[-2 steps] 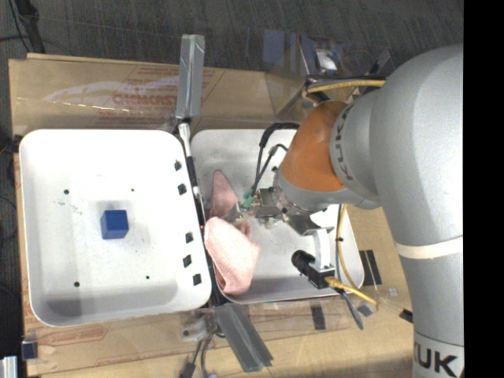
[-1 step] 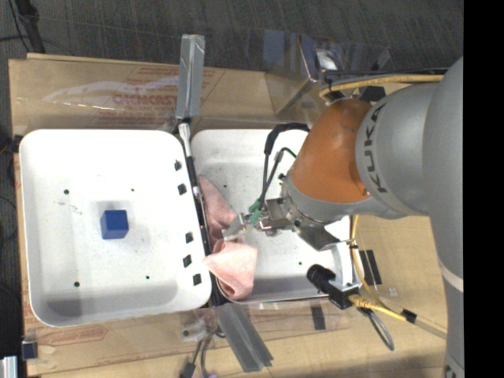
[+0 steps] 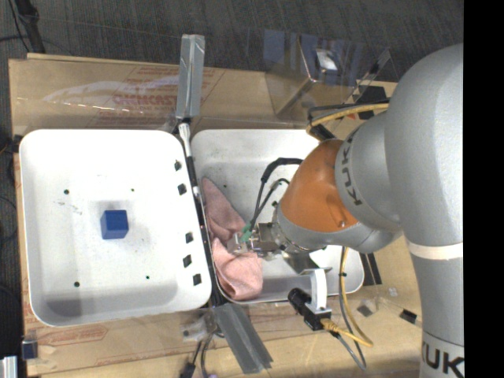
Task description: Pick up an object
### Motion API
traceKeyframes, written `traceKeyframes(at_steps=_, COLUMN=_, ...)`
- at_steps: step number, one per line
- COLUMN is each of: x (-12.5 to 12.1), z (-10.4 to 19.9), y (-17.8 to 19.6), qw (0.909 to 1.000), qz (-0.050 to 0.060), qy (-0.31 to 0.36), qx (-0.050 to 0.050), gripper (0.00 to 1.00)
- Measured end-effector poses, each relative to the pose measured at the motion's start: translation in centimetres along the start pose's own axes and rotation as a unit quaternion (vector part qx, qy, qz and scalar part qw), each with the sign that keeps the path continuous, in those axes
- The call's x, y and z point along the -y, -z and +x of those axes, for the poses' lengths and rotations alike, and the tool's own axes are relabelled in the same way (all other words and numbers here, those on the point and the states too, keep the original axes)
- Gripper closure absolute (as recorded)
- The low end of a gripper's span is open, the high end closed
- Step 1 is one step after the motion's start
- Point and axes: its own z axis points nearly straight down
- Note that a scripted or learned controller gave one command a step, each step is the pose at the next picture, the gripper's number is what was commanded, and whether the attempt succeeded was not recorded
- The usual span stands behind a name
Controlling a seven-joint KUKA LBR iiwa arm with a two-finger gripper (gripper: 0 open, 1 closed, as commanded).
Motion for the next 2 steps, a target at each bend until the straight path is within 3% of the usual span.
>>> traceKeyframes(at_steps=1, x=-0.6, z=0.5, y=11.6, qw=0.9906, qz=-0.001, qy=0.137, qx=0.001, gripper=0.0)
traceKeyframes(at_steps=2, x=-1.3, z=-0.8, y=3.3, qw=0.9903, qz=0.002, qy=0.139, qx=0.0, gripper=0.0)
